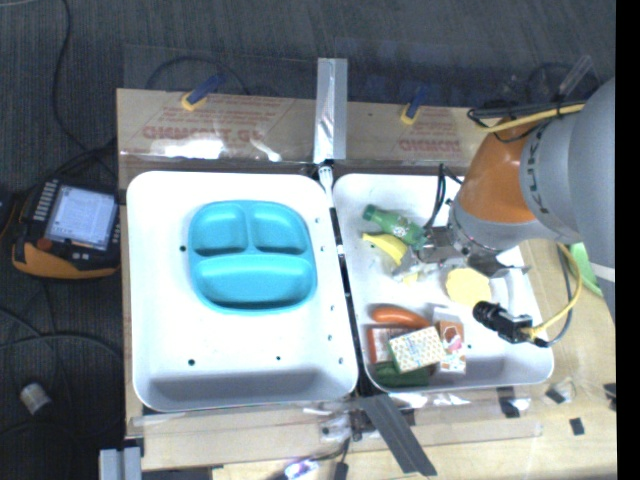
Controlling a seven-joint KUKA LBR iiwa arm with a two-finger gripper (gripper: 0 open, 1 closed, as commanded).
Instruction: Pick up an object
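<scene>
Camera view looks down at a slant on the surface, a wooden bench set on dark carpet. Off its left edge, on the floor, lies a handheld control unit with a lit screen and an orange-trimmed case.

On the left half of the surface sits the left bin, shallow and white. A turquoise divided plate lies in its upper middle, with two small compartments at the top and one long one below.

A metal divider strip rises between the two bins at the back.

The right bin holds the loose things. Near its top left lies a green bottle, tilted, and just beneath it a yellow banana. Lower down is an orange carrot-like piece, and below that a patterned box lying partly over a red packet and a dark green item by the front wall. A pale yellow round piece lies toward the middle right.

The arm reaches in from the right, its orange band above the wrist. The pincer is low in the right bin, just right of the banana and bottle; whether it is wide or narrow cannot be told, and nothing is seen held in it.
</scene>
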